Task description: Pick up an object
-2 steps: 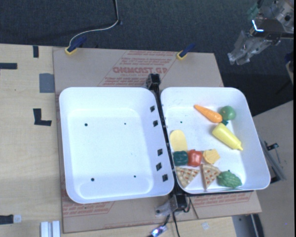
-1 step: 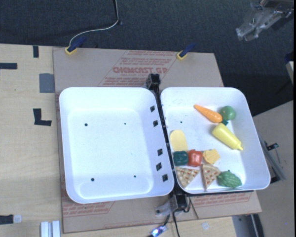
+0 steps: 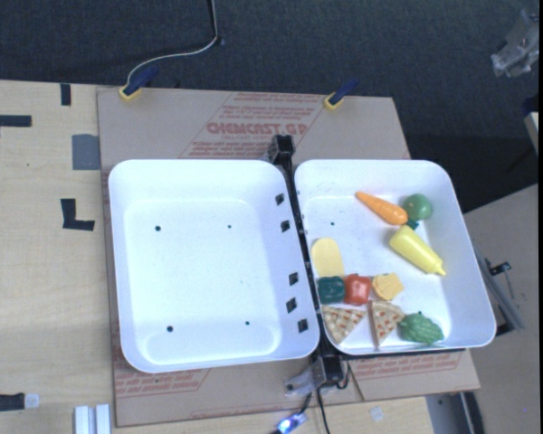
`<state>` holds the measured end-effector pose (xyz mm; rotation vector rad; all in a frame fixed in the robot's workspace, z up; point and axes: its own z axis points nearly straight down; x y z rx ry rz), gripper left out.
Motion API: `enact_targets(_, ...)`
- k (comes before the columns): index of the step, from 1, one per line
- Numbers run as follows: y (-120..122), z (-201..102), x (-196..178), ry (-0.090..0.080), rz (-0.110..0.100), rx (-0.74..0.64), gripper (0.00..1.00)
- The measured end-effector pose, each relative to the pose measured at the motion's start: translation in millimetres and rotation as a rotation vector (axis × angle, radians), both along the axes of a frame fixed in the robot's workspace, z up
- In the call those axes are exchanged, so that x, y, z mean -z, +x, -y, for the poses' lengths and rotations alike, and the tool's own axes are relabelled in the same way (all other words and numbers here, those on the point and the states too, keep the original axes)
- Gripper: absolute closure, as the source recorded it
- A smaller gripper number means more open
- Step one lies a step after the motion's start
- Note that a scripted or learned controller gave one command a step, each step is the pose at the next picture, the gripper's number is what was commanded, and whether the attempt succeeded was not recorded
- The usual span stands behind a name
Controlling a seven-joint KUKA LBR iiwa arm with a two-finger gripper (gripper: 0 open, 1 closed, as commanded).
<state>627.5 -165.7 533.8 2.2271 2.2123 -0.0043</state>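
Hand (image 3: 516,51), blurred at upper right, well apart from the white bins: apart or together, I cannot tell. All toys lie in the right bin (image 3: 462,242). The teal block (image 3: 330,289), red block (image 3: 357,288) and pizza wedge (image 3: 385,319) touch, so a grasp there may snag neighbours; the carrot (image 3: 381,208) looks easier.

two white bins (image 3: 199,174) side by side on cardboard sheet (image 3: 253,120), yellow clamps (image 3: 136,84) at its top corners, desk (image 3: 27,269) underneath.
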Motion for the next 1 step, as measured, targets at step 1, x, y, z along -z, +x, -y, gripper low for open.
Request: enact_targets(1, -4.6, 61.8, -0.4, 0.001, 0.000, -0.002, 1.00)
